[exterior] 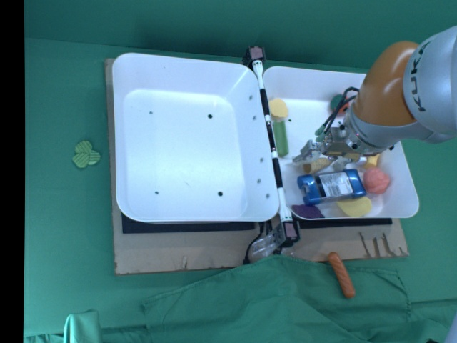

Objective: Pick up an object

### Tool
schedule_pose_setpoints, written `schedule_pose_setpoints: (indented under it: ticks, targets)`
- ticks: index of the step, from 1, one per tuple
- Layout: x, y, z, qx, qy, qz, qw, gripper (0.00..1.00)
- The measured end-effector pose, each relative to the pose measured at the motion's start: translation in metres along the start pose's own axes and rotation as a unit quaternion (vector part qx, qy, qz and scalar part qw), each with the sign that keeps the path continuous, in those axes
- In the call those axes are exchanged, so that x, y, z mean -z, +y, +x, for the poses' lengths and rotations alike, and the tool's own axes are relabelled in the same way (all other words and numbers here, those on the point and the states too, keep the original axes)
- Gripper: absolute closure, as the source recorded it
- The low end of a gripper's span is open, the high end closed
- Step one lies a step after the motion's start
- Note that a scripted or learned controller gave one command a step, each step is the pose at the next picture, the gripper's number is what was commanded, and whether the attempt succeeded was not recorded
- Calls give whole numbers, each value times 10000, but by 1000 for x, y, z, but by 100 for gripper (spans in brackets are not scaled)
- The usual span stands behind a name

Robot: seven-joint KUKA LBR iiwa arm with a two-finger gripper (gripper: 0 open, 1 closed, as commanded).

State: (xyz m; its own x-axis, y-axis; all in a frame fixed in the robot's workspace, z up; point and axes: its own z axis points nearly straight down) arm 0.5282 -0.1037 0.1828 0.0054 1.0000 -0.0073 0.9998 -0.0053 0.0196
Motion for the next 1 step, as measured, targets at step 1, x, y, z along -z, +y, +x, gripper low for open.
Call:
schedule_pose_setpoints:
  ticks: [1]
  targets:
    - [15, 3, -2, -14, -3, -35, 10000, 100]
